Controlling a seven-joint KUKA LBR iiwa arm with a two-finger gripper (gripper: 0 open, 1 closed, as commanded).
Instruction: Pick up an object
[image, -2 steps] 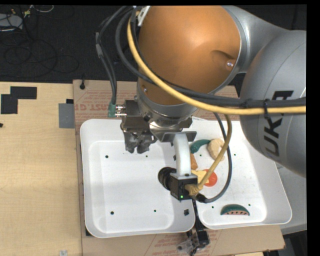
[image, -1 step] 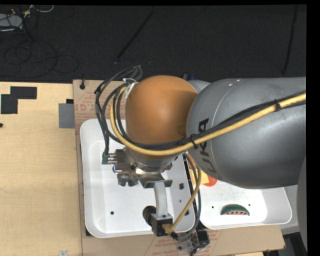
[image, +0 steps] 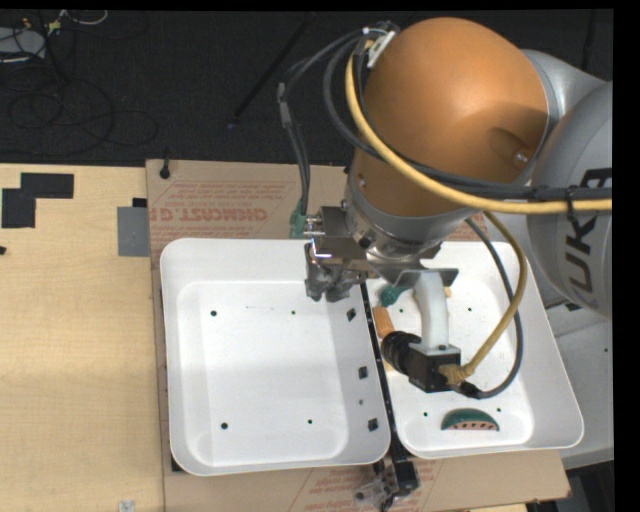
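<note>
Grey two-finger gripper (image: 322, 283) hangs over shallow white left bin's (image: 190, 350) 1 o'clock corner; grip state can't be told. Green watermelon-slice toy (image: 471, 421) lies in shallow white right bin (image: 545, 400), 6 o'clock, unreached.

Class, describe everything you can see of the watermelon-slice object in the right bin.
The watermelon slice is a small half-round piece, seemingly a plastic toy: green rind along the curved top edge, red flesh with dark seeds below. It lies flat on the right bin floor near the front rim, apart from the other items and the gripper.
</note>
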